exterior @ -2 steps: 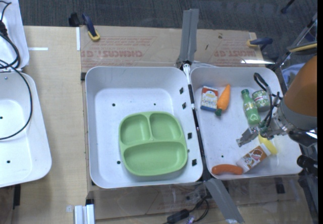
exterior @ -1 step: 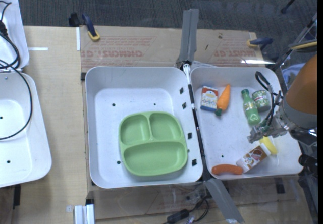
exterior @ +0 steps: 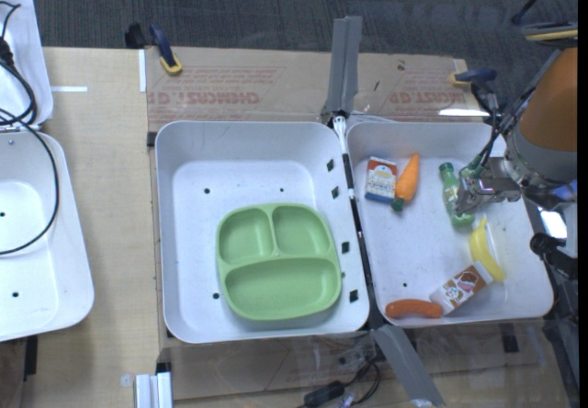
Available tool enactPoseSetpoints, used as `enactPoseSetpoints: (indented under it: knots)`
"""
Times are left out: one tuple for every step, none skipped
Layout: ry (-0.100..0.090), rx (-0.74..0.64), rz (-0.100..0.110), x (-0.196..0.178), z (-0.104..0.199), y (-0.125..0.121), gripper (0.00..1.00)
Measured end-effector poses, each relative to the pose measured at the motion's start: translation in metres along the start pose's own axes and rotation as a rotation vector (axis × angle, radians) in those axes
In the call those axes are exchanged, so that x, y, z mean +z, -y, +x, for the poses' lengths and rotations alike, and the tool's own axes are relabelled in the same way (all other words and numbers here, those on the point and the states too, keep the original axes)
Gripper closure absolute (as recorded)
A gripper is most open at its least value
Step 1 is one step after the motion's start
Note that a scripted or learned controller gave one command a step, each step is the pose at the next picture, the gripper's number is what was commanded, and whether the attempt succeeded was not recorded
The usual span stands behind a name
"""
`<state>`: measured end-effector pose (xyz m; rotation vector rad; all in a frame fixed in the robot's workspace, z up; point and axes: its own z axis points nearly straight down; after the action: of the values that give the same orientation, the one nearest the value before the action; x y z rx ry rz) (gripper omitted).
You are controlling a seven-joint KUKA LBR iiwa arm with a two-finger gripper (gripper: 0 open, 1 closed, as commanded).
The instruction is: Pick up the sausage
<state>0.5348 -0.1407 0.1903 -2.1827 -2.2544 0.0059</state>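
Evidently, claw: the gripper (exterior: 470, 187) hung over the far right part of the right bin (exterior: 533, 300), its metal tip just beside a green bottle (exterior: 452, 193); whether it was wide or narrow could not be told, and nothing showed in its grasp.
Arm: grey with an orange band, it came in from the right edge, above the bin's right wall.
Near the claw: a yellow banana (exterior: 487, 252) lay just nearer than the bottle; to the left were an orange carrot (exterior: 407, 178) and a small printed carton (exterior: 380, 179), touching or almost so.
Sausage, place: the sausage (exterior: 413, 309) lay at the near edge of the right bin, left of centre, well apart from the claw, its right end touching a printed packet (exterior: 462, 287).
Sausage, look: a short orange-red cylinder with rounded ends, smooth and slightly glossy, lying left to right.
Sausage, handling (a judgement): probably a light, stiff plastic toy, somewhat slippery and apt to roll; not fragile.
Sausage, hold: best taken across its narrow width at the middle, fingers closing far-to-near, though the bin's near wall left little room.
Left bin: the left bin (exterior: 184, 176) held a green divided plate (exterior: 277, 261).
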Motion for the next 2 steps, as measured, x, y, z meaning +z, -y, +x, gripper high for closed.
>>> enactPoseSetpoints:
  knots:
    - [0.000, 0.000, 0.000, 0.000, 0.000, 0.000, 0.00]
    - [-0.002, -0.109, 0.002, 0.070, 0.027, 0.057, 0.00]
